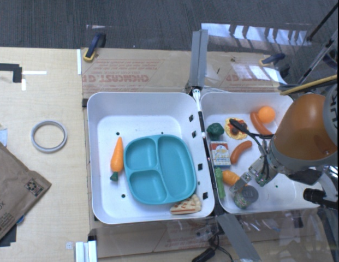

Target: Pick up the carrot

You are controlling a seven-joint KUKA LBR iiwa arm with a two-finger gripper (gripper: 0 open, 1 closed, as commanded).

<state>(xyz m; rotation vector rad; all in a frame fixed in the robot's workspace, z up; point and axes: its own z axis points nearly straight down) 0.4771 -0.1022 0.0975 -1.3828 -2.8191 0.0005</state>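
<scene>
Nearest, the gripper (247, 185) hangs in the right white bin (289, 203), finger state indiscernible; the orange carrot (117, 154) in the left white bin (98, 162) must be reached.

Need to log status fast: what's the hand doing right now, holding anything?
Hand: cannot be told whether it is open or closed; it is low in the right bin, and the carrot lies in the left bin.

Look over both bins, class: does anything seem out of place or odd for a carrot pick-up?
One thing: the carrot lies in the left bin, left of the teal divided plate, while the claw is low in the right bin among the other toy foods, well away from it. Nothing looks spilled or damaged.
</scene>
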